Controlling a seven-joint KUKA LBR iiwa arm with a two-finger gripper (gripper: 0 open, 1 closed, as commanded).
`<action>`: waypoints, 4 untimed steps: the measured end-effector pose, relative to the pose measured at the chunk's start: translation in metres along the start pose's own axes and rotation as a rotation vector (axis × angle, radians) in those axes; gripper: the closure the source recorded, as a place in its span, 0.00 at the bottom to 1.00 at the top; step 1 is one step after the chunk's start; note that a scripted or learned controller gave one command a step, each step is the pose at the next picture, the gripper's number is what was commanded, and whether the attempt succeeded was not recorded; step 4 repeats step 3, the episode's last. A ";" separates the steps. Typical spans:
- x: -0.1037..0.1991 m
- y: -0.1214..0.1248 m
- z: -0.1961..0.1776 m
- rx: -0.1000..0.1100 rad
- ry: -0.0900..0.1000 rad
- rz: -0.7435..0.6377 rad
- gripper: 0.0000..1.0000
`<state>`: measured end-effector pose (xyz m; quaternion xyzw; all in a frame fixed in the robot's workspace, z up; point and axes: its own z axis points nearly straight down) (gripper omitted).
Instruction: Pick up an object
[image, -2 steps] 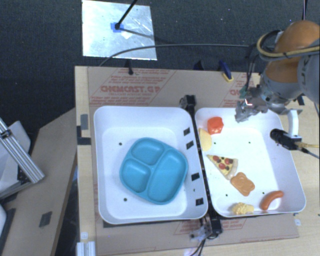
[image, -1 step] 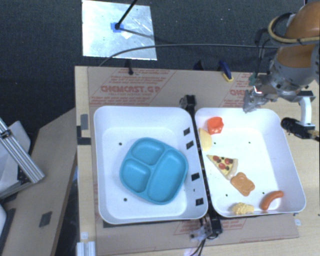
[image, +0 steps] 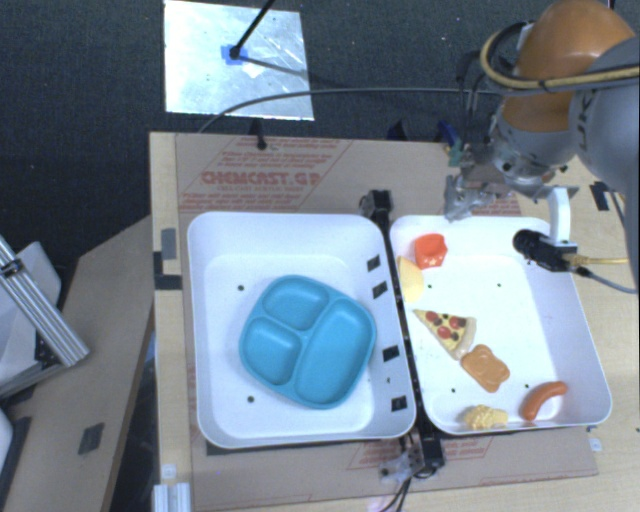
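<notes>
Corn piece (image: 484, 416) and sausage (image: 543, 399) at near rim of right bin (image: 590, 370), well below claw (image: 468, 200); bread piece (image: 485, 367) and pizza slice (image: 446, 329) between; red piece (image: 430, 250) just below-left of claw; blue plate (image: 305, 340) in left bin, far lower-left. Claw hovers over far rim, nothing between fingers visible; apart or together cannot tell. Step: approach, no pick yet. Next: choose target, likely red piece, descend, close

Divided plate (image: 308, 341) in left bin (image: 215, 260); pizza slice (image: 446, 328), sausage (image: 543, 399) in right bin (image: 580, 330).
</notes>
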<state>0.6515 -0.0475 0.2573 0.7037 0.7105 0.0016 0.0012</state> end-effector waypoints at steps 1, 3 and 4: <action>0.048 0.002 -0.001 0.000 0.001 0.000 1.00; 0.157 0.000 0.020 0.001 0.000 0.001 1.00; 0.157 0.000 0.020 0.001 0.000 0.001 1.00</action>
